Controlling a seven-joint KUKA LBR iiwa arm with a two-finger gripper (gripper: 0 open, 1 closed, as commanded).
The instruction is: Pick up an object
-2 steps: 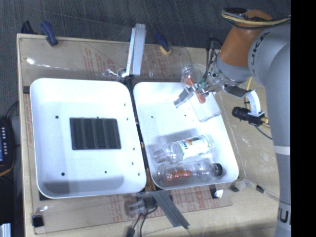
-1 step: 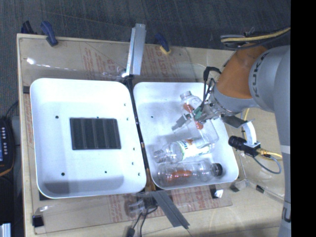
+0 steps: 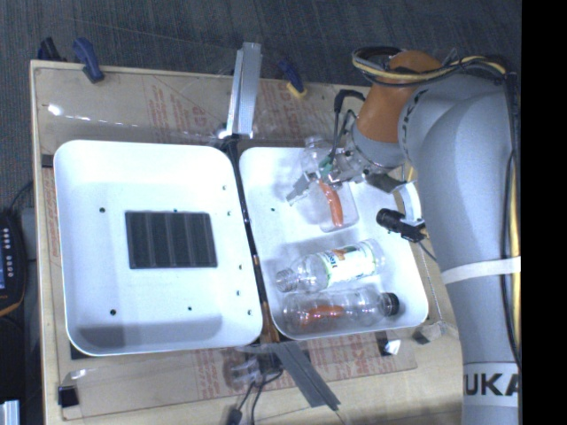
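Clear cup (image 3: 330, 204): you see it in the right bin (image 3: 259, 237), upper middle, long axis near vertical in the view, an orange thing inside.
Gripper (image 3: 341, 168): at the cup's upper end; you cannot tell its state.
Bottles: labelled one (image 3: 332, 267) lies slantwise below; another (image 3: 341, 309) along the near wall.
Open room: the bin's left strip; left bin (image 3: 97, 184) with a dark grid (image 3: 171, 239).

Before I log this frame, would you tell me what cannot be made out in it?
- Gripper: blurred against a clear cup; grasp state unreadable.
- Orange item in the cup: too small to identify.
- Bottle label: text too small.
- Arm: cut off by the bottom edge.
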